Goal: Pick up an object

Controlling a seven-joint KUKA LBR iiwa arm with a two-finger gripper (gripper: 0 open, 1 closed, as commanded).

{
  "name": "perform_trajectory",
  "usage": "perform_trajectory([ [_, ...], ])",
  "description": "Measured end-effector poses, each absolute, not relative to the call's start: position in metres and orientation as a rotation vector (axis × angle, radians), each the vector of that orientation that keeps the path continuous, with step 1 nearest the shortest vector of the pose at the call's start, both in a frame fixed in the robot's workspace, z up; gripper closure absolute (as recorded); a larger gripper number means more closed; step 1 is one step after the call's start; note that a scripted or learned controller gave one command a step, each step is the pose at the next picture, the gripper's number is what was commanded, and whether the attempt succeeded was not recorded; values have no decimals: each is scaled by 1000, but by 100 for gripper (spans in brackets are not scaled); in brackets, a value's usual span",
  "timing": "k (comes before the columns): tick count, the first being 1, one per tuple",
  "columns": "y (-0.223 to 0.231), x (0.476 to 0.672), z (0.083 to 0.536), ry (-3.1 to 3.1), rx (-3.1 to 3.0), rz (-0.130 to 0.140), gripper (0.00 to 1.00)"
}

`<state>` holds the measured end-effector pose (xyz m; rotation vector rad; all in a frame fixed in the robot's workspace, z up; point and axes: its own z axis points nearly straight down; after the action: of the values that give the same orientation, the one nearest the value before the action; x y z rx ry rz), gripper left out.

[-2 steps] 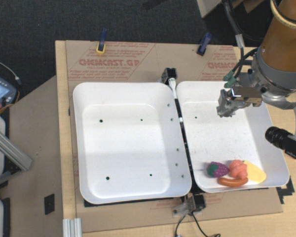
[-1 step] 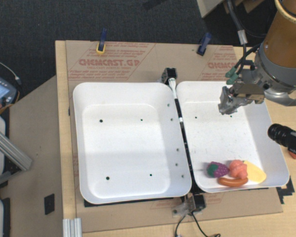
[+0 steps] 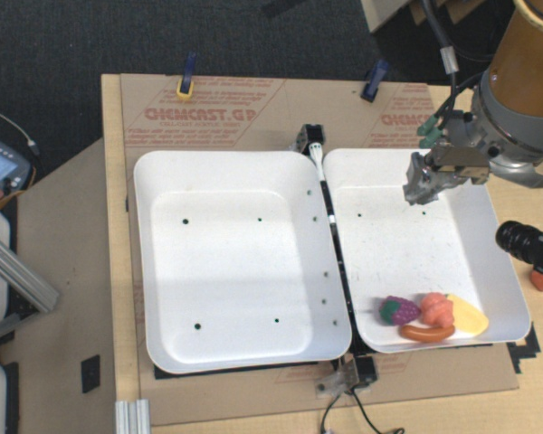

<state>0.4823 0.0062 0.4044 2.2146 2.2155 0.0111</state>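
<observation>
On the far left sits the left bin [image 3: 226,260], white and shallow, resting on a cardboard sheet [image 3: 253,107] pinned at the back by a yellow clamp [image 3: 186,81] and a blue clamp [image 3: 375,80]. Next comes the right bin [image 3: 380,242], touching the first along a black strip. In its near corner lies a small heap of toy food: purple grapes [image 3: 399,310], an orange sausage [image 3: 426,333], a pink piece [image 3: 437,308] and a yellow piece [image 3: 470,317], all pressed together. The gripper [image 3: 421,188] hangs over the bin's far end, well apart from the heap, holding nothing; how wide it stands I cannot tell.
</observation>
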Motion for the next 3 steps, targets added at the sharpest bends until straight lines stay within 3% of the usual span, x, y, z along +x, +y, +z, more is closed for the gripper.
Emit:
perform_trajectory([
  [1,6,483,414,2215,2213,13,100],
  [2,52,478,300,2232,2223,-14,100],
  [3,113,485,373,2225,2212,11,100],
])
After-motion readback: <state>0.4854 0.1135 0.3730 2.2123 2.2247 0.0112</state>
